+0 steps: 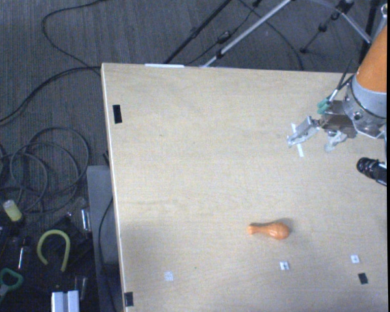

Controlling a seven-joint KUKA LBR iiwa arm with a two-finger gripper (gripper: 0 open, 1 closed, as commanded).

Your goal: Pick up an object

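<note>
the arm [374, 64] comes in at about two o'clock, orange band above a grey wrist. its gripper [315, 137] points toward nine o'clock, the two pale fingers [300, 133] spread apart with nothing between them.

Arm [372, 70] cut by right edge; claw [315, 138] blurred

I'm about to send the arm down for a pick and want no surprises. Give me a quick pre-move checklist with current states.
1. Target in view: orange pear-shaped object lies on the tabletop: ok.
2. Space around the object free of other things: ok.
3. Hand carries nothing: ok.
4. Hand above the object: not ok, it sits up and to the right of it.
5. Finger opening: cannot tell.
</note>
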